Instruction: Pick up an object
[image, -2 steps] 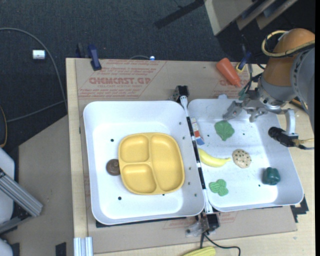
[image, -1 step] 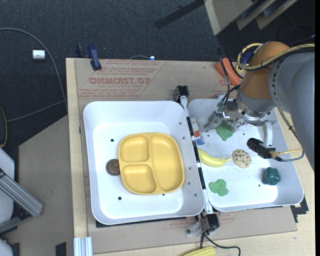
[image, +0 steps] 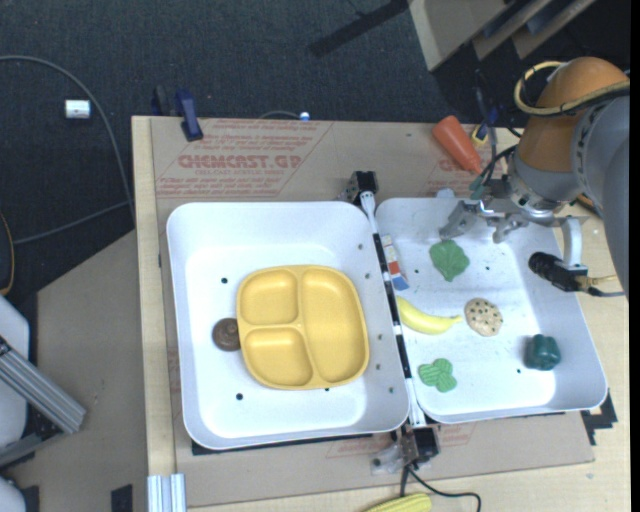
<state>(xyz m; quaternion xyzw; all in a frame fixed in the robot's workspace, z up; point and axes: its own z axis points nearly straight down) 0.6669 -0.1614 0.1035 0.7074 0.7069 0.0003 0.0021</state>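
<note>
My gripper (image: 477, 226) hangs over the far end of the right bin (image: 575, 330), open, with nothing between its fingers. Just below and left of it lies a light green leafy piece (image: 450, 260). Nearer the front of that bin are a yellow banana (image: 425, 320), a speckled cookie (image: 484, 317), a dark green pepper (image: 543, 352) and a small green broccoli piece (image: 437, 374).
The left bin (image: 190, 290) holds a yellow divided plate (image: 300, 327) with a brown round piece (image: 227, 334) at its left side. An orange object (image: 457, 143) lies on the bench beyond the right bin. A black clip (image: 363, 185) sits where the bins meet.
</note>
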